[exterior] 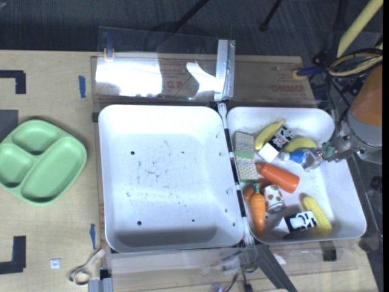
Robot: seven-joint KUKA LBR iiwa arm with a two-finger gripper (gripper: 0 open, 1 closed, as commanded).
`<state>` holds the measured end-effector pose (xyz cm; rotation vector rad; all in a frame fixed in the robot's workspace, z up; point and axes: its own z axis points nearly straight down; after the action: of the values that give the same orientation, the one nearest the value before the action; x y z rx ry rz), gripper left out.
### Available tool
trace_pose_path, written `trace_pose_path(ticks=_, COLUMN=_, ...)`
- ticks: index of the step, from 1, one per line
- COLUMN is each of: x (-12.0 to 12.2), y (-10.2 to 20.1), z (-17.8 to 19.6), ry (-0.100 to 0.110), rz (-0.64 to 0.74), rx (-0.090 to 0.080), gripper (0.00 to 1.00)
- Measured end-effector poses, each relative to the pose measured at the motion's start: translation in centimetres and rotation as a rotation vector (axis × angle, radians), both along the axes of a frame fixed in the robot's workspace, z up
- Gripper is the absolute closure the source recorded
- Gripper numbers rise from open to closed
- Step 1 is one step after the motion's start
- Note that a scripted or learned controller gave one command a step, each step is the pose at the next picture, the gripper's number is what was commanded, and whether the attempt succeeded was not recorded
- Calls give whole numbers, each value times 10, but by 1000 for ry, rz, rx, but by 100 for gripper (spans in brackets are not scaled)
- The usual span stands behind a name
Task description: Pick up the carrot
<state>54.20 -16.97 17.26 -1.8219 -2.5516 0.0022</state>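
Dark carpet and tripod legs sit behind your wooden bench (48, 78), and on it you've got two shallow white bins side by side. Your left bin (161, 175) shows bare floor with faint scuffs and a few dark dots. Your right bin (346, 181) is the crowded one. Off at the far left of the bench rests a green divided plate (39, 161), well apart from everything.

Your carrot (258, 208) lies in the right bin, down toward the near edge and close against the wall it shares with the left bin, orange body with a bit of green at its upper end. Look at the crowd around it: a small red-and-white can (273, 198) sits just beside it on the right, and an orange bottle (279, 176) lies at a slant just above both. A green sponge-like block (245, 156) leans along the dividing wall above the carrot. Further back you've got two bananas, one (268, 134) near the middle and another (301, 144) to its right, with a small black-and-white item between them. A corn cob (317, 214) lies toward the near right, touching a black-and-white toy (301, 222).

Your gripper (316, 157) hangs over the right bin's far right part, near the second banana and a blue-and-white object (297, 157), well apart from the carrot. Whether its fingers are spread or closed, you can't tell from this angle.
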Motion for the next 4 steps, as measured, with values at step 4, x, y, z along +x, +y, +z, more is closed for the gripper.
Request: trace_pose_path(ticks=4, x=101, y=4, z=37, ry=-1, rz=-11, rx=-3, gripper=100)
